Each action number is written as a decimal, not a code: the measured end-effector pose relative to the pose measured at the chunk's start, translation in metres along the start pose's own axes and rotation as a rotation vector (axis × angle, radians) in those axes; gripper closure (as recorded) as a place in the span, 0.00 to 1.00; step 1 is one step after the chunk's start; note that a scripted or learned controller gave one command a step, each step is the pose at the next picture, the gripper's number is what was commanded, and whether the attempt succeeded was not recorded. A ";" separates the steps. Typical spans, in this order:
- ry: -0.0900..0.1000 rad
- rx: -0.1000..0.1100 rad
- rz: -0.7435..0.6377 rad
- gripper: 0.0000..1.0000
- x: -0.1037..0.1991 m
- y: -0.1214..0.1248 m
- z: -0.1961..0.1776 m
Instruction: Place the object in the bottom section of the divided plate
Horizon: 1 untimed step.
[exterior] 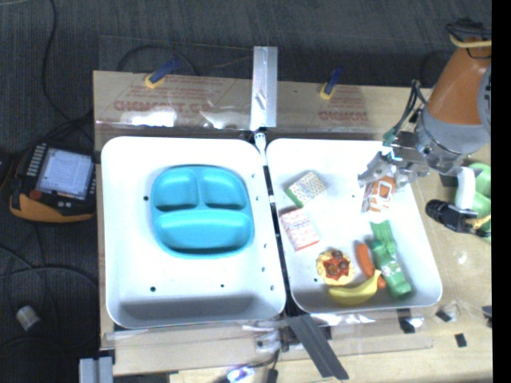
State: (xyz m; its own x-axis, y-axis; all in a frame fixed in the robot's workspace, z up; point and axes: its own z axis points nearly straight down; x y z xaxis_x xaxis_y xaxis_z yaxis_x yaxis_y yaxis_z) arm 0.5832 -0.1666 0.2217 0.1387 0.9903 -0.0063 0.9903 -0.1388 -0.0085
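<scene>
A blue divided plate lies in the left bin, with two small sections at the far side and one wide section at the near side. My gripper hangs over the far right part of the right bin. An orange and white carton sits directly under the gripper; whether they touch is unclear. The plate's sections hold nothing.
The right bin also holds a green-patterned packet, a pink packet, a toy pizza, a banana, a carrot and a green bottle. A green and white object lies outside the bin at the right.
</scene>
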 end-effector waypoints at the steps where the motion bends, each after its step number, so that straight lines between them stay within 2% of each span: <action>1: 0.005 -0.002 0.077 1.00 0.083 0.005 0.040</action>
State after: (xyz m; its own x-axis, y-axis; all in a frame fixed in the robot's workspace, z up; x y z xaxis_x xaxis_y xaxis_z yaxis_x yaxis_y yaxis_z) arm 0.5996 -0.0858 0.1816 0.2148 0.9767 -0.0014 0.9766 -0.2148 -0.0067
